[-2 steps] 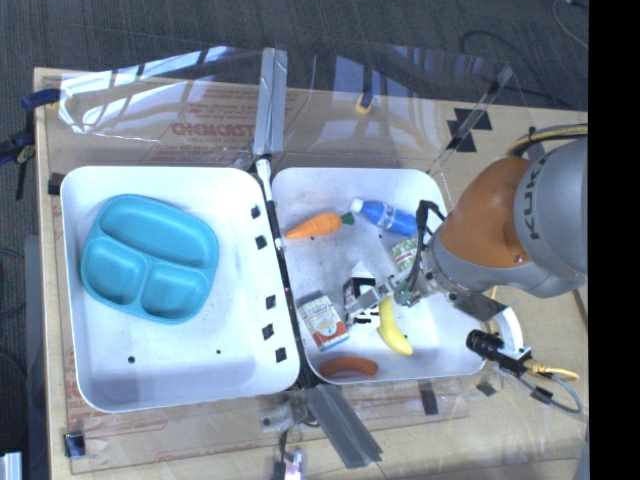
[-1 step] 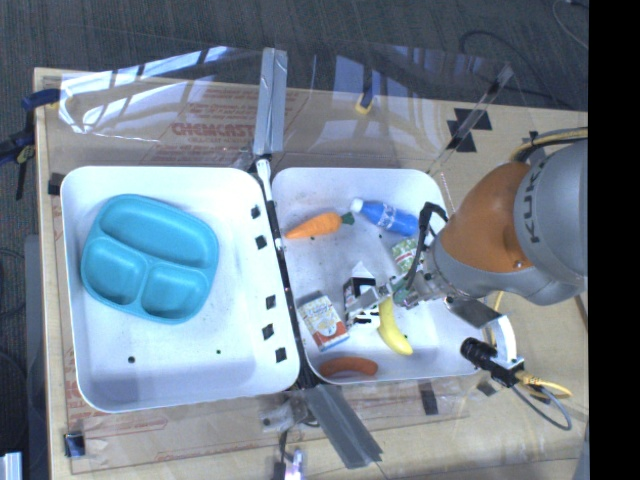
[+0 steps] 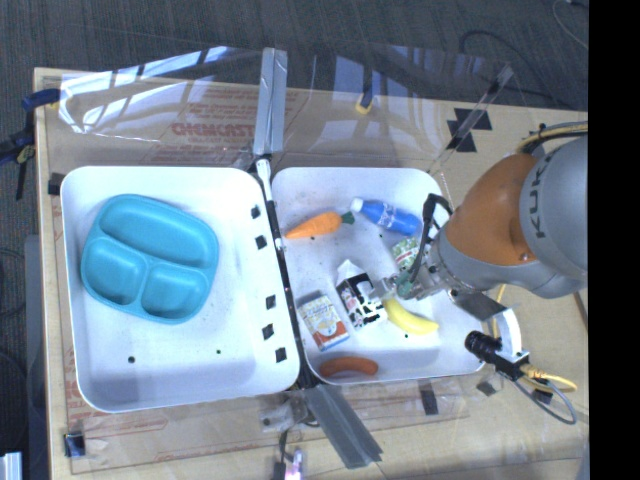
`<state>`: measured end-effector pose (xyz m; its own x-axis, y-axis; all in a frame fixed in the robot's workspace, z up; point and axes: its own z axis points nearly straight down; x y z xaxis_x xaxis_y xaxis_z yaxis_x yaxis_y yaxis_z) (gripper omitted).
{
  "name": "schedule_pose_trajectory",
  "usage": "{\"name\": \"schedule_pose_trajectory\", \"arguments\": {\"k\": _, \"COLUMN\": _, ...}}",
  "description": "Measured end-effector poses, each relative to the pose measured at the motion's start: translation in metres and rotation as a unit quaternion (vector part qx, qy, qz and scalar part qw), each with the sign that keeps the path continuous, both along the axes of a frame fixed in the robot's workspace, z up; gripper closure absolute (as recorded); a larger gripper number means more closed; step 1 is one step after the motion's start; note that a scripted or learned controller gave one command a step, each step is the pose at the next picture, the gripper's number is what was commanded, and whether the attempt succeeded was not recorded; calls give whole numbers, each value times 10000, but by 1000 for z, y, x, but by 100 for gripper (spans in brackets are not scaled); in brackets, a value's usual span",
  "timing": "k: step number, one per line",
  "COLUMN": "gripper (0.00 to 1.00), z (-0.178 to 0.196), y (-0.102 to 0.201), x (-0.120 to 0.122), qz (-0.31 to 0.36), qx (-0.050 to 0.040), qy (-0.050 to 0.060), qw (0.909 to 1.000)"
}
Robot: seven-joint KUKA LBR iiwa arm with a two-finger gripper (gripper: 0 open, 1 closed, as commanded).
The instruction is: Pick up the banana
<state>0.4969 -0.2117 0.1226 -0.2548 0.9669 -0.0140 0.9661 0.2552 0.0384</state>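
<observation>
Banana point(image 3: 411, 317): small, yellow, curved, lying flat in right bin point(image 3: 330, 183) beneath the gripper point(image 3: 410, 286), whose grip cannot be made out.

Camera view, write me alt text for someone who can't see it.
The arm's pincer sits low in the right bin, just above the yellow banana, among a carrot, bottle, small carton and sausage. The left bin holds a blue divided plate.

Yellow banana point(image 3: 410, 317) lies flat, right bin's front-right area.
</observation>
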Motion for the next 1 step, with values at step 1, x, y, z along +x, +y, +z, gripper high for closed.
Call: {"name": "schedule_pose_trajectory", "arguments": {"k": 1, "gripper": 100, "z": 44, "y": 82, "x": 60, "qz": 204, "qx": 20, "qy": 212, "qw": 9996}}
